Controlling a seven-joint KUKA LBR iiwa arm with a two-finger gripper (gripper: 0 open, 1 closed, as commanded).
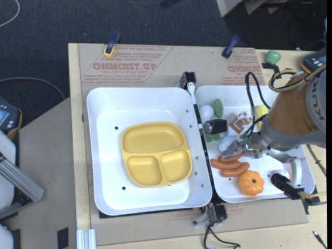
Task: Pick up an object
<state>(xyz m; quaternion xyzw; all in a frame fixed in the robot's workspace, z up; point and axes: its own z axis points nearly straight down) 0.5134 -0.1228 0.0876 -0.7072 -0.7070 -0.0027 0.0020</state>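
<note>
Camera view: the bench seen from above at a slant, with the arm (pixel 293 113) coming in from the right side of the view.
Landmark: the right bin (pixel 306 183), used below to place everything else.
Arm: reaches over the right bin's far-right part, its orange band above the bin's middle.
Gripper (pixel 232 148): low inside the right bin, near its centre, pointing toward the bin's left wall.
Tool state: I cannot tell whether it is released or clenched; the metal tip is too small and cluttered to read.
Sausages (pixel 229 166): two reddish links lying in the right bin just in front of the gripper tip, nearly touching it; likely the target.
Orange pumpkin toy (pixel 250 183): near the right bin's front edge, just beside the sausages.
Other contents: a white ball (pixel 207 111) and a green piece (pixel 218 108) toward the right bin's far-left corner, a dark block (pixel 215 125) by its left wall.
Left bin (pixel 101 139): beside the right bin, holding a yellow divided plate (pixel 155 153).
Progress: nothing appears lifted; every object lies on the bin floor. The approach looks done; grasping and raising remain.
</note>
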